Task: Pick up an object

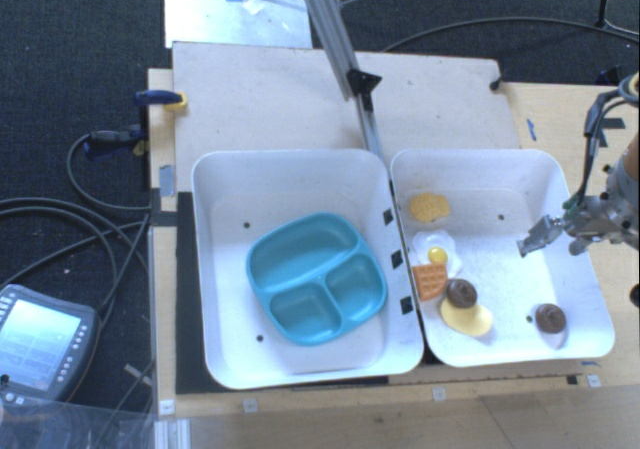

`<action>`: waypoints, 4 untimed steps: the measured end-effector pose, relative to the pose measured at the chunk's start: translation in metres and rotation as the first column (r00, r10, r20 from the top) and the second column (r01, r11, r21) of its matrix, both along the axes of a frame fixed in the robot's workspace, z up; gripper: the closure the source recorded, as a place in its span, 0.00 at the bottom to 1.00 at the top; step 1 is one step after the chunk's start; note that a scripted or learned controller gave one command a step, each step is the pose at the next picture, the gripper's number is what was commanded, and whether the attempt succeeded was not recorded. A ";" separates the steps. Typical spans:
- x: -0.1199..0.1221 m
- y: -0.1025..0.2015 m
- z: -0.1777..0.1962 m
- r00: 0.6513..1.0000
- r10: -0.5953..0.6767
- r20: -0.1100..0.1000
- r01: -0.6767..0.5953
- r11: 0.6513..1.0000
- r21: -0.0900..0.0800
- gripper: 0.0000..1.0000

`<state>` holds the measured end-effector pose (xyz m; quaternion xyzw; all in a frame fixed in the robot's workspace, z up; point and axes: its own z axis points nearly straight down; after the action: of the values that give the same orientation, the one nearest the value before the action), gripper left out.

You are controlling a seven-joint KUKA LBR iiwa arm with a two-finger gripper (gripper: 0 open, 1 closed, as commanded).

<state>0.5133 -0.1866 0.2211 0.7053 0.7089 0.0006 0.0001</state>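
I see my end effector (548, 234) over the right bin (575, 182), fingers spread, gripping nothing, brown chocolate donut (549, 317) below it, second donut (461, 292) further left, blue tray (316, 278) in the left bin (225, 237)

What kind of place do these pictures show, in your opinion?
Probably a robotics lab, not a kitchen. Two white bins sit on a taped board, with toy food in one and a blue divided plate in the other. A teach pendant and loose cables lie beside them.
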 end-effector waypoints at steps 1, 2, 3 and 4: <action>0.000 0.000 0.000 1.000 -0.002 0.001 0.002 1.000 0.000 0.00; 0.004 -0.001 -0.042 1.000 -0.005 -0.003 0.005 1.000 0.000 0.00; 0.000 0.008 -0.091 1.000 -0.004 -0.005 0.004 1.000 0.001 0.00; 0.000 0.009 -0.133 1.000 -0.004 -0.004 0.004 1.000 0.001 0.00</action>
<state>0.5130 -0.1779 0.0884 0.7069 0.7073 -0.0005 -0.0014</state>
